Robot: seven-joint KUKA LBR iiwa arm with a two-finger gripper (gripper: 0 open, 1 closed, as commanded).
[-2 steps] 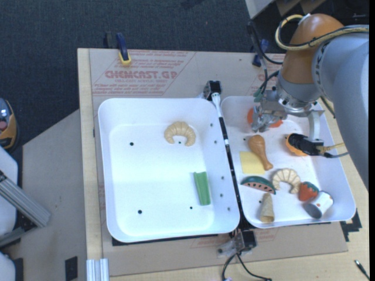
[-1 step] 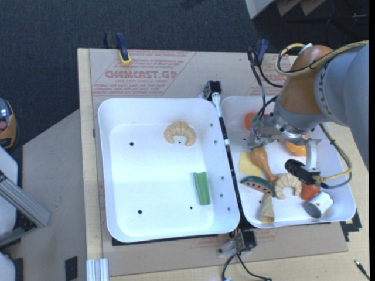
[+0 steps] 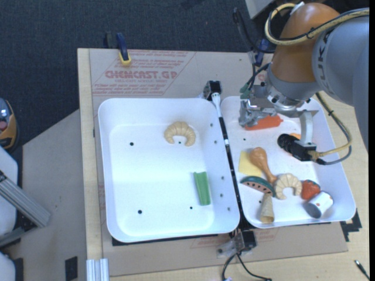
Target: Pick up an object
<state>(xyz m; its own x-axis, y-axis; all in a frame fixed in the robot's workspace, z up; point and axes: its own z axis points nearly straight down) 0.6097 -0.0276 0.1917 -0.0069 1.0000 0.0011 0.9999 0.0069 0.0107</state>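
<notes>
Cone point(image 3: 266, 208) sat nearest in the right bin point(image 3: 337, 177), your gripper point(image 3: 253, 115) hung over the orange carrot point(image 3: 268, 122) at the back, open or closed I couldn't tell; carrot looked light, stiff, slick, best pinched mid-body.

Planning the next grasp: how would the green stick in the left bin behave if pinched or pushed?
The green stick looks straight and blocky, so probably rigid. Its flat faces suggest it would slide on the white bin rather than roll. It seems small and likely light.
</notes>
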